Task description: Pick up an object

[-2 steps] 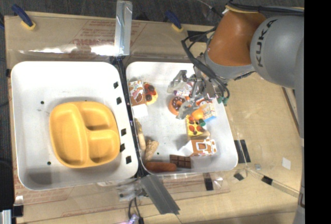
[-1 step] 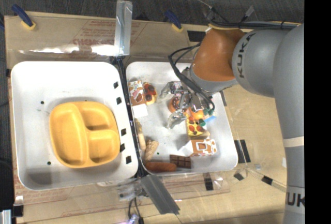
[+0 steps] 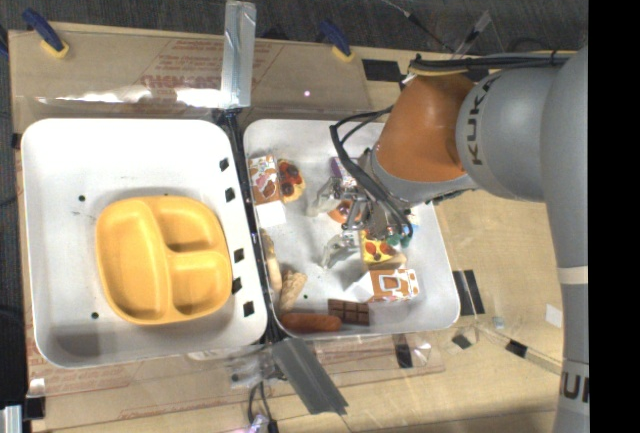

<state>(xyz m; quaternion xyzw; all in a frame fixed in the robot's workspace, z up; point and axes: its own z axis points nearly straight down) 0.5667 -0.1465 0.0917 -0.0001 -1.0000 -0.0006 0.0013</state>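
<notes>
The arm [image 3: 520,131] reaches into the right bin [image 3: 300,136], its gripper [image 3: 350,221] among small toys; finger state unclear.

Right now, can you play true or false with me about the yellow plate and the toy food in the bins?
1. The yellow tray lies in the left bin. True.
2. The yellow tray has toy food on it. False: its compartments are bare.
3. The gripper is over the right bin. True.
4. The chocolate bar lies at the far edge of the right bin. False: it lies near the bin's near edge, beside the sausage.
5. The arm reaches in from the view's left side. False: it comes in from the right.
6. The toy food is all in the right bin. True.
</notes>
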